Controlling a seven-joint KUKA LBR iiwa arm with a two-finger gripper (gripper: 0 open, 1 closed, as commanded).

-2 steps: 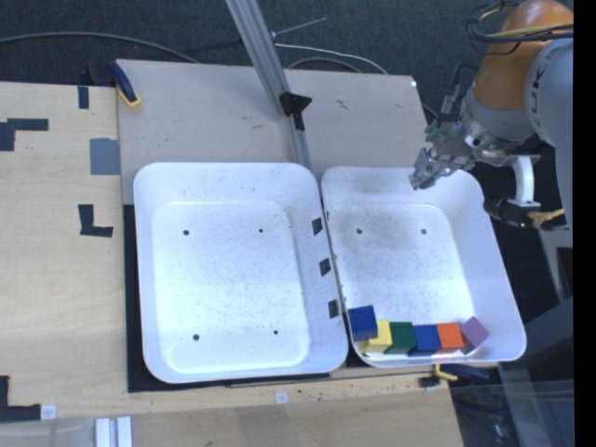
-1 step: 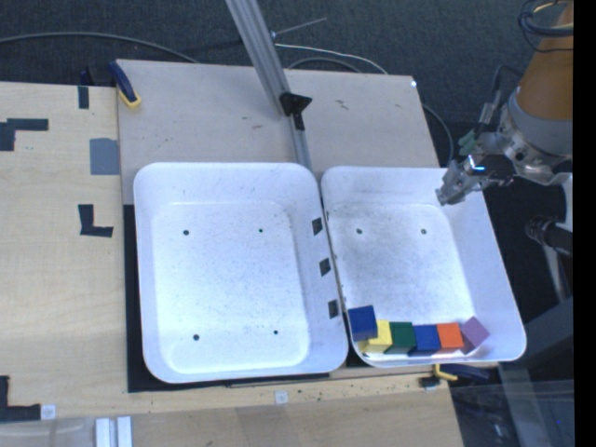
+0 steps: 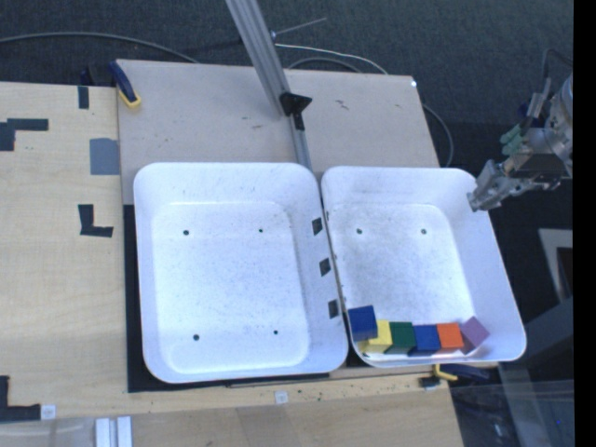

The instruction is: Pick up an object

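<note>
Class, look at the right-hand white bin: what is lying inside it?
Inside the right bin, coloured blocks line the near wall: blue block, yellow, green, blue, orange, purple. The yellow is partly covered by its neighbours.

I count two white bins on my bench: the left bin [image 3: 228,268] and the right bin [image 3: 419,259], side by side. In the right bin there are six small blocks, all along its near edge: two blue ones [image 3: 362,321] [image 3: 426,339], one yellow [image 3: 377,342], one green [image 3: 401,335], one orange [image 3: 450,336] and one purple [image 3: 474,331] (the yellow one is half hidden under the first blue one, so I see only a part of it). I have one gripper [image 3: 484,194], at the right bin's far right rim. On the bench I count two yellow clamps, one [image 3: 125,86] at the far left corner and one [image 3: 445,373] at the near edge.
</note>
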